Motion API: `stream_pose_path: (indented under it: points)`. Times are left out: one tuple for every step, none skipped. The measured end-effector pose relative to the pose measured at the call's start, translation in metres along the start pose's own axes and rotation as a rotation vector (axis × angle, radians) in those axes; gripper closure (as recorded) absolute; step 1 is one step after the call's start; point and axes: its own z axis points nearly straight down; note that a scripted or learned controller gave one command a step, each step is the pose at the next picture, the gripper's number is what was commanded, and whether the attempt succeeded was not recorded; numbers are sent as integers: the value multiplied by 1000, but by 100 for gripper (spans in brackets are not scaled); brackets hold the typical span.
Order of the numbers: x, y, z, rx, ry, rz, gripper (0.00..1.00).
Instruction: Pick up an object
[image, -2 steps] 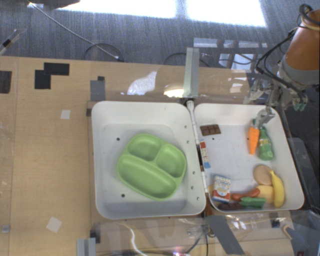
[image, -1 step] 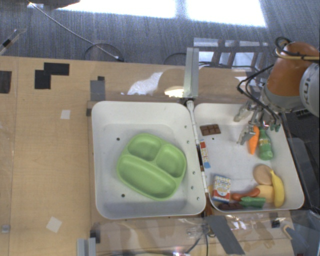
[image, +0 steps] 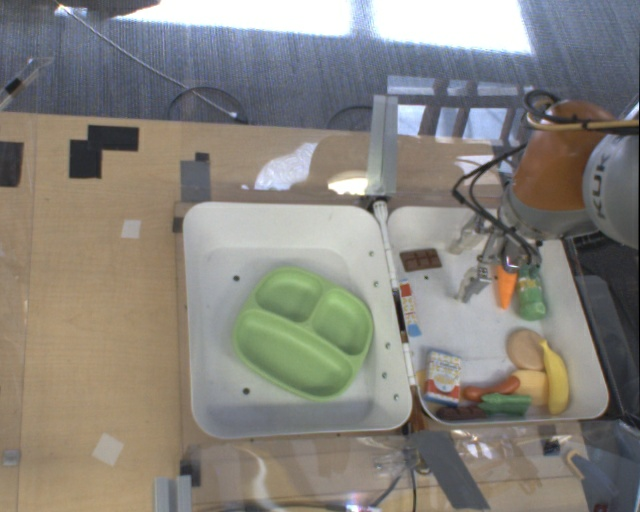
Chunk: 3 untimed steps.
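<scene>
The claw (image: 487, 268) hovers low in the right bin (image: 590, 350), fingers spread and holding nothing; a carrot (image: 506, 287) lies just beside it; this looks like the approach step; next it must centre over the carrot, descend, close.

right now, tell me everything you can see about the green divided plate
The green divided plate is a rounded, light green tray that looks like smooth plastic. It has three compartments: one long one along its near side and two smaller ones behind it, all bare. It lies flat, right side up and turned at a slant, near the middle of the left white bin. It touches the bin floor alone, apart from the walls.
</scene>
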Motion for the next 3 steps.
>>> stream_pose_path:
  points:
    - [5, -15, 0, 1, 1, -7, 0]
    - [0, -13, -16, 1, -15, -12, 100]
    - [-16, 8, -153, 2, -10, -286, 100]
